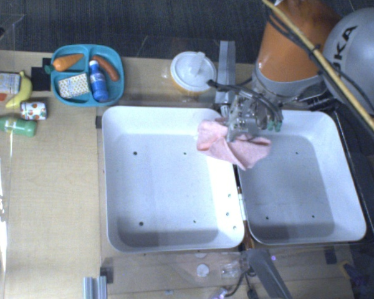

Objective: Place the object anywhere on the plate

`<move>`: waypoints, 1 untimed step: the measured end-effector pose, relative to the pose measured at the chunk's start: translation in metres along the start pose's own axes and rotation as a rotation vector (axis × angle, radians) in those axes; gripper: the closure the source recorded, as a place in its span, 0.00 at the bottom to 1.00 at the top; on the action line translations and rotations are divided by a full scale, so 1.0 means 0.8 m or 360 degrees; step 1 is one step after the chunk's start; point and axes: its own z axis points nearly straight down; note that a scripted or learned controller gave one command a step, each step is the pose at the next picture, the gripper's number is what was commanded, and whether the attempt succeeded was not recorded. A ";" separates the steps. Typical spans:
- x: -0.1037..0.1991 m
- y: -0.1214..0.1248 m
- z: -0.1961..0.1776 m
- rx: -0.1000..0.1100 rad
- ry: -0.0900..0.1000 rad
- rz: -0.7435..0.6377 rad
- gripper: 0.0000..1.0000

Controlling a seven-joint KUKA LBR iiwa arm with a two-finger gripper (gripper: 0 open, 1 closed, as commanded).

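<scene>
Pink cloth (232, 145): hangs crumpled over the seam between the left bin (168, 229) and right bin (311, 223), just under the end effector (246, 122).
End effector: finger state cannot be told; cloth touches it, grip unconfirmed.
Blue plate (115, 73): far left on the worktop (43, 198), already holding toy food.
Judgement: lift the cloth clear of the bin wall, carry it left, and release low over the plate.

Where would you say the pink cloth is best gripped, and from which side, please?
Probably at its raised, bunched middle, coming straight down from above. The pink cloth lies crumpled over the seam where the left bin and right bin meet, so its flat edges offer little to pinch. The gripper is right over it.
</scene>
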 end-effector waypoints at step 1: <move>0.038 0.051 0.014 -0.0001 0.0001 -0.0119 1.00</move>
